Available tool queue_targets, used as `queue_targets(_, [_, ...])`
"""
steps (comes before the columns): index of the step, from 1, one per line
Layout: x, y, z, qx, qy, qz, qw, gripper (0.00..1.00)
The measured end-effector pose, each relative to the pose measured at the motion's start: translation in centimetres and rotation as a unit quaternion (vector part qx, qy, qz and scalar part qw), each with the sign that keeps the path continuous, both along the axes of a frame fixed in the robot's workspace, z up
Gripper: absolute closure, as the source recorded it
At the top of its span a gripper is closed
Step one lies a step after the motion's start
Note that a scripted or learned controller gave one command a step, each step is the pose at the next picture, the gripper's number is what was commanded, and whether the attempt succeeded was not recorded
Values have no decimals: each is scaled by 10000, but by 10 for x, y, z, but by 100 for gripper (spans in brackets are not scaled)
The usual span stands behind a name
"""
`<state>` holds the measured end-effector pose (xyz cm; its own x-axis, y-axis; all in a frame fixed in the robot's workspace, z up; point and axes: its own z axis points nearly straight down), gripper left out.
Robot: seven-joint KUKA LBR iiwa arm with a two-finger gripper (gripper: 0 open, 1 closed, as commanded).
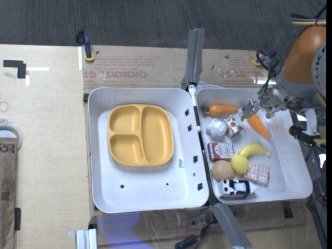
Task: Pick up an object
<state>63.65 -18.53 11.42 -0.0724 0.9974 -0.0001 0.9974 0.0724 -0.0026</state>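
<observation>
On the bench, left bin [98, 154] holds a yellow tray [140, 135]; end effector [255, 108] state unclear.

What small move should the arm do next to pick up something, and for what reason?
Probably lower the claw a little onto the orange carrot lying just beneath it in the right bin. The claw hangs beside the carrot's thick end with nothing visibly held, and that carrot lies apart from the crowded items, so it seems the nearest target.
</observation>
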Motion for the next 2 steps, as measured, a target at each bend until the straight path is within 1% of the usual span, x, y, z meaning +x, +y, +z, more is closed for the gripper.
queue_targets(1, [22,-28,2,-9,-20,376,9993,0])
queue_targets(2, [-8,-18,-22,3,-11,1039,9946,0])
